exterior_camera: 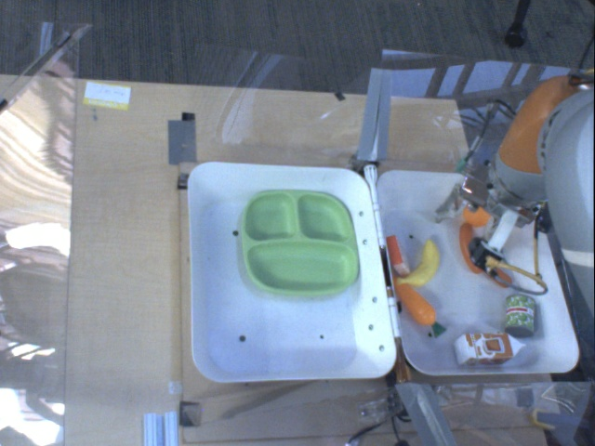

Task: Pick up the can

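Observation:
The can (pixel 521 315) is small, with a green label and a light top. It stands upright in the right bin (pixel 409 189), near that bin's front right corner. My gripper (pixel 477 219) hangs over the right bin's back right part, up and to the left of the can and clearly apart from it. A curved orange object (pixel 469 246) lies right under the gripper. The grey arm with its orange band (pixel 528 133) comes in from the right.
A brown and white carton (pixel 484 347) lies just left of the can. A carrot (pixel 417 305), a banana (pixel 428 262) and a red stick (pixel 397 254) lie along the right bin's left side. The left bin (pixel 214 333) holds a green divided plate (pixel 299 242).

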`<state>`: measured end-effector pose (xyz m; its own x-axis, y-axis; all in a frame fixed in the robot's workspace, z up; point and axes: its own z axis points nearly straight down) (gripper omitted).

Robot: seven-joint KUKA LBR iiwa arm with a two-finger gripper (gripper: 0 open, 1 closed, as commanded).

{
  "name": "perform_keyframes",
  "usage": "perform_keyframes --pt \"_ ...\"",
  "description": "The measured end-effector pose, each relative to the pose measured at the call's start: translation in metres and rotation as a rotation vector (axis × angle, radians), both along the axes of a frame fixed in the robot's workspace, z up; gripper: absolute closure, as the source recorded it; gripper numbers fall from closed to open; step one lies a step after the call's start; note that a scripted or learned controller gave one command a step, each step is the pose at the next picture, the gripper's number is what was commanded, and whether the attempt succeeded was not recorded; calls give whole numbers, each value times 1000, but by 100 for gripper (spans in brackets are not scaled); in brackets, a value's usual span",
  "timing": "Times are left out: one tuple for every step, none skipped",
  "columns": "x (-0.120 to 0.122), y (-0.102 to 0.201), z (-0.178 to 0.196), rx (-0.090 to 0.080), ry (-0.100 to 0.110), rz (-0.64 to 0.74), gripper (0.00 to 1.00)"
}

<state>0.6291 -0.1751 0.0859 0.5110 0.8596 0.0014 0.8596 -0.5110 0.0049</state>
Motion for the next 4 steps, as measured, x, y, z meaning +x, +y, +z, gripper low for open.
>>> perform_keyframes --pt "3 1 13 -5 -7 11 100" --pt "42 10 208 -4 -5 184 100" --pt "-3 82 10 -1 2 487 100" --pt "41 141 100 -1 -3 176 100"
